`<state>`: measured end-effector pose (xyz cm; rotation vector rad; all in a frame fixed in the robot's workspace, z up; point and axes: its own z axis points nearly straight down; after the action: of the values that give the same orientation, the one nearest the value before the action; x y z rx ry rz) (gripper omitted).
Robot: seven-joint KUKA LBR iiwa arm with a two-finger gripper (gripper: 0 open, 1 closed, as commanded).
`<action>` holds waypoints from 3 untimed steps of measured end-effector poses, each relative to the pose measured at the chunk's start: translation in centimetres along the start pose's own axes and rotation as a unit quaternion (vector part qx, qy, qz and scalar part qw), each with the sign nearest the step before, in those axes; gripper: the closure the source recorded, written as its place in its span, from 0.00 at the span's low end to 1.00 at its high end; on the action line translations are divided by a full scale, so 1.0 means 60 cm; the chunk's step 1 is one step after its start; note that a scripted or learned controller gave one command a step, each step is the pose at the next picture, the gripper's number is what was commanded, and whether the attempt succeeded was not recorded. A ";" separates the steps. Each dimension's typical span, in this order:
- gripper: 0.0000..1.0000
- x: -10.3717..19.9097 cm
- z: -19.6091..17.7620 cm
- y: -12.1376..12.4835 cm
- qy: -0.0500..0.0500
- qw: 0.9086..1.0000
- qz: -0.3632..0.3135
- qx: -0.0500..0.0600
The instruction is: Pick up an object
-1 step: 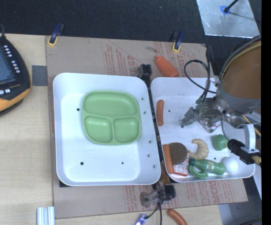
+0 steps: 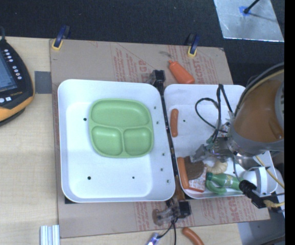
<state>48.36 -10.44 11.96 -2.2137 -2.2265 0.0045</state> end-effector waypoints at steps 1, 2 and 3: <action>0.00 -0.006 0.047 0.105 0.000 1.000 0.000 0.000; 0.00 -0.027 0.045 0.155 0.000 1.000 0.001 -0.001; 0.00 -0.006 0.045 0.234 0.001 1.000 0.001 0.000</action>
<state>62.37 -10.73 9.21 -2.2162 -2.2231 0.0016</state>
